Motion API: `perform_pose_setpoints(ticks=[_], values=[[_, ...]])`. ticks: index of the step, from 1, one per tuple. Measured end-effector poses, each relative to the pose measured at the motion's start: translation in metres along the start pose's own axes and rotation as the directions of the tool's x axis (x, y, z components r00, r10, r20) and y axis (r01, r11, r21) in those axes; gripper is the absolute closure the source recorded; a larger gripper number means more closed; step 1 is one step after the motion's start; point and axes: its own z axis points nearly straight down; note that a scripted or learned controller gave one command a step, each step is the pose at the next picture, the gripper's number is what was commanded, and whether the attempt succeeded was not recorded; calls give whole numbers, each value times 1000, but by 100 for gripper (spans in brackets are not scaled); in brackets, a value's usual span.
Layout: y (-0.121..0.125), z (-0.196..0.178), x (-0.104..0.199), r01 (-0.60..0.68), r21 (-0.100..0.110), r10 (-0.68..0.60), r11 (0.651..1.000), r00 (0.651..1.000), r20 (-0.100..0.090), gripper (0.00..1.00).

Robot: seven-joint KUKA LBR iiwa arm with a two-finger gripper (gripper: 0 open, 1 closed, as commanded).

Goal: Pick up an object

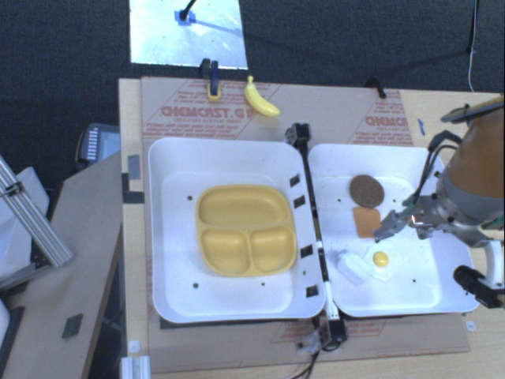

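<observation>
- Lettering in red, reading "CHEMCAST", is printed on the brown board (339,117) under the bins; it shows once at 11 o'clock above the left bin (170,212) and again, partly cut off, at 1 o'clock above the right bin (418,290).
- Left bin holds a yellow tray (241,229) with 3 compartments: 1 wide one at its 12 o'clock side and 2 smaller ones at its 6 o'clock side.
- Right bin holds 4 things: a round brown disc (367,190) toward 12 o'clock, an orange-brown square piece (365,222) touching the disc's 6 o'clock edge, a toy fried egg (383,262) with a yellow yolk lower down, and a small white block (352,268) just beside the egg at its 9 o'clock.
- Toy banana (260,100) lies on the board at 12 o'clock, outside both bins, near a yellow and black clamp (212,80).
- Arm (473,164) comes in from 3 o'clock, its bulk hanging over the right bin's 3 o'clock edge, with the wrist angled down toward the bin's middle.
- Gripper (388,229) points toward 9 o'clock, its tip just beside the orange-brown square piece's 3 o'clock edge and above the egg.
- Whether the gripper is wide or narrow I cannot tell; nothing is visibly held in it.
- Shiny metal sheet (188,22) lies beyond the board at 12 o'clock.
</observation>
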Motion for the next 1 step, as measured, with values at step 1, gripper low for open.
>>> perform_pose_setpoints(ticks=[1], values=[[5, 62, 1, -1, 0, 1, 1000, 1000, 0, 0]])
